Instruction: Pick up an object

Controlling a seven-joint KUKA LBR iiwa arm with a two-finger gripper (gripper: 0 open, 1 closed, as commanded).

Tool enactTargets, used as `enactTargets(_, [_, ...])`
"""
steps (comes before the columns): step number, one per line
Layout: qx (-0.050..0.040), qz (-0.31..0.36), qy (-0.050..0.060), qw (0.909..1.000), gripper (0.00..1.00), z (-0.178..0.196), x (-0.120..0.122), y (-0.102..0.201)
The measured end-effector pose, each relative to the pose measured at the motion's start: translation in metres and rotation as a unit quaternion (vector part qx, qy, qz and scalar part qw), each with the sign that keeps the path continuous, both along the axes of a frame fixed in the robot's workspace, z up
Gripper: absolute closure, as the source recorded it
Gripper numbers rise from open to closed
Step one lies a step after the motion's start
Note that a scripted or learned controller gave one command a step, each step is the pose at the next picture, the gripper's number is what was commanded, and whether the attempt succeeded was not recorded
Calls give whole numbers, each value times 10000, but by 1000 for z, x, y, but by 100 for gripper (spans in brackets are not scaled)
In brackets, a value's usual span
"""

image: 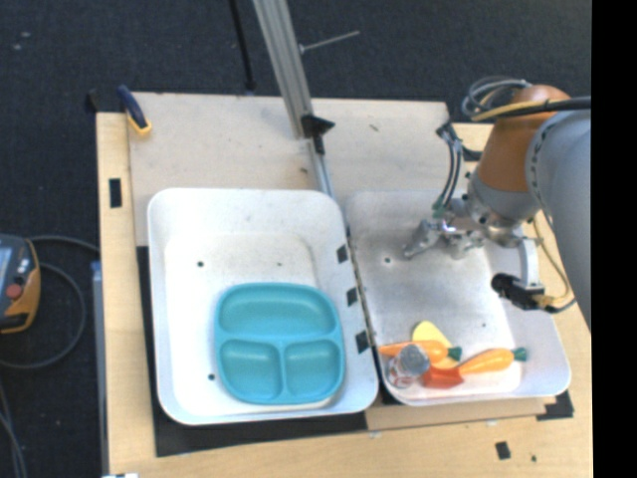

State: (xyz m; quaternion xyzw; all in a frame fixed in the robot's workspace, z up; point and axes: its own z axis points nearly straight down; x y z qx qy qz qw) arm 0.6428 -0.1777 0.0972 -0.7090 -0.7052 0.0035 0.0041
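My gripper (422, 241) hangs over the far part of the right bin (438, 297), pointing toward the left bin, with nothing seen in it. Several small toys lie bunched at the right bin's near edge: a yellow piece (430, 335), an orange carrot-shaped piece (488, 360), a red piece (444, 374) and a grey round thing (414, 360). The gripper is well apart from that pile, toward the bin's far side.
The left bin (189, 237) holds a blue divided plate (281, 343) in its near half. A slanted metal post (289, 68) rises at the bench's far side between the bins. A blue and yellow tool (133, 110) lies at the far left corner.
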Motion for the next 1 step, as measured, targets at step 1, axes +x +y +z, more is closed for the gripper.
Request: enactTargets(1, [-19, -1, -66, 10000, 100, 16, 3, -1])
